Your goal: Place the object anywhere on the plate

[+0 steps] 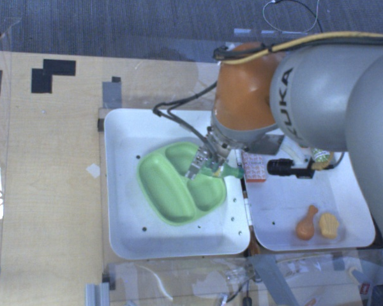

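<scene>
**Gripper low over the green plate**

The arm (319,101) reaches in from the right, its orange band above the wrist, with the gripper (200,164) down over the plate's (169,190) upper right compartments. The view there is small and blurred; whether the fingers are parted or grip anything cannot be told. A green sliver (232,170) juts beside them, possibly an object. The divided plate lies in the left bin (124,234). The right bin (351,234) holds a drumstick (306,224) just beside a yellow piece (329,225).
</scene>
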Controlling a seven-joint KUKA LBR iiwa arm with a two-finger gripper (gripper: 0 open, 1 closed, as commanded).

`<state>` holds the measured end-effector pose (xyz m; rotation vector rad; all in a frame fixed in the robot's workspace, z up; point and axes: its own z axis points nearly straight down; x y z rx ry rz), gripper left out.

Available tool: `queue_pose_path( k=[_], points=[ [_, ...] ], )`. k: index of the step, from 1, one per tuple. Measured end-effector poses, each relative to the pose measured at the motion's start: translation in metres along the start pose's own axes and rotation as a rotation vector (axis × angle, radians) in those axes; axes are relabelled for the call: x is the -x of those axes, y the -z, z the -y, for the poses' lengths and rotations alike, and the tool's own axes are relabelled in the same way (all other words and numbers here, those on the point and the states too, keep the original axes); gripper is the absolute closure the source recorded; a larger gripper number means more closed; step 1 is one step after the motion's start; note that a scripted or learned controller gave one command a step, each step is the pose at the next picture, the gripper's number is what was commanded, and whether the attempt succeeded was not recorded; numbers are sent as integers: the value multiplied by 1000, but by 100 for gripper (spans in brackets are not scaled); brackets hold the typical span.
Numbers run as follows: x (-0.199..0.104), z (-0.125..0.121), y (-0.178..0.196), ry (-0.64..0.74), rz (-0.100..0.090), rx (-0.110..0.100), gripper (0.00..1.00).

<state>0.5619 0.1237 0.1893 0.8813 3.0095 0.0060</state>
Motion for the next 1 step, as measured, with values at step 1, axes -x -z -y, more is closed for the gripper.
queue_pose_path(
  k=[1],
  points=[
    [0,0,0,-1,0,0,0]
  ],
)
